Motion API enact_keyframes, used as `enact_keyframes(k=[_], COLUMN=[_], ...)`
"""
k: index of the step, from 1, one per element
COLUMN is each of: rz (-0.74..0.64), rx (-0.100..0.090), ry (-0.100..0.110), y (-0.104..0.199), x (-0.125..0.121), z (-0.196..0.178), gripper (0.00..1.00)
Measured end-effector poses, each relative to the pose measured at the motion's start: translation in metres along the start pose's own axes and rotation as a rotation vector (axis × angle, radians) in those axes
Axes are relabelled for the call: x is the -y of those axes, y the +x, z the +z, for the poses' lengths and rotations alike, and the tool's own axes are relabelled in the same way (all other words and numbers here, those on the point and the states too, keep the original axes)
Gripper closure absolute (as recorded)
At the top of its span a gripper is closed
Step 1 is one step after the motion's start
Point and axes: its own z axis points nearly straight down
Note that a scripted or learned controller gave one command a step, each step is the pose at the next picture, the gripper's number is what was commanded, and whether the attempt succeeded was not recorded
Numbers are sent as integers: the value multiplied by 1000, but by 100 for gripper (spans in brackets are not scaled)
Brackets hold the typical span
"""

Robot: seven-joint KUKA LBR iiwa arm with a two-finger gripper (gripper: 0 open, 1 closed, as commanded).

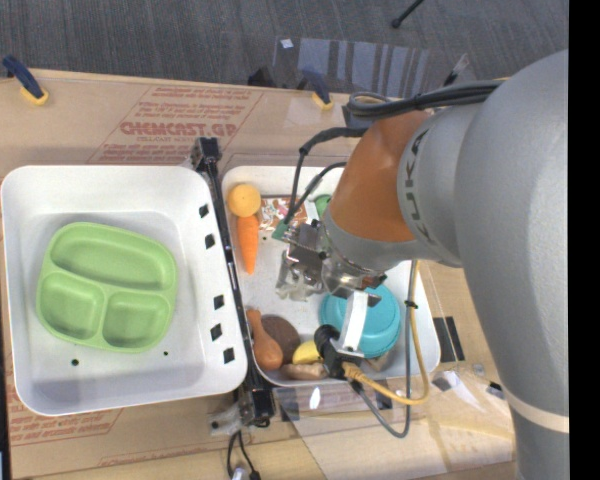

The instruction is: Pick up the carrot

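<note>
Carrot (248, 242) lies lengthwise along the left wall of the right-hand bin (432, 340), its top end touching a round yellow-orange fruit (244, 200), with bare white floor on its right side. Near that bin's front corner sit a brown potato-like piece (272, 339), a small yellow item (306, 352) and a teal bowl (366, 324). The gripper (302, 268) hangs over the middle of the bin, just right of the carrot and apart from it; whether its fingers are spread or clenched cannot be told from this angle, and nothing is seen between them. The grey arm with its orange band (380, 193) covers much of the bin's right half. In the left bin (110, 288) rests a green divided plate (107, 285). Both bins stand on a cardboard-covered desk (180, 118). Risk from here, as a judgement: the carrot hugs the wall, so one finger could strike the rim or land on the vegetable, rolling it aside, while the neighbouring fruit could be nudged or grabbed instead.
</note>
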Motion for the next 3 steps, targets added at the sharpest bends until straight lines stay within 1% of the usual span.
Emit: enact_keyframes(k=[1, 2, 3], rz=[102, 92, 113], rx=[2, 4, -4], ry=[3, 12, -10], y=[71, 71, 144], x=[31, 31, 13], z=[15, 6, -53], gripper=[100, 100, 100])
